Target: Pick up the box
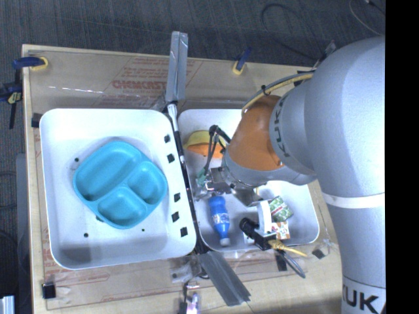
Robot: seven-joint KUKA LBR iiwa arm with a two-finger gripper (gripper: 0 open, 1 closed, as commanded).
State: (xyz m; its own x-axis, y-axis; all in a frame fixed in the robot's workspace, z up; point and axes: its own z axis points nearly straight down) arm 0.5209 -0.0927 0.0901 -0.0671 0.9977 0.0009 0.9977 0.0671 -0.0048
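The box [280, 210], a small carton with green and red print, lies untouched in the lower right of the right bin [306, 195], so the pick is not yet done. The hand [211, 182] sits low over the left middle of that bin, just above the cap end of the bottle [219, 220] and apart from the box; the wrist hides it, so I cannot tell whether it is spread or pressed together, and nothing is seen held. What is left, as I judge it, is the whole grasp: shift toward the frame's lower right, settle on the box, close and lift. Room is tight there: the box lies near the bin's right wall and lower rim, with the bottle to its left. The left bin [59, 227] holds a blue tray [121, 183].
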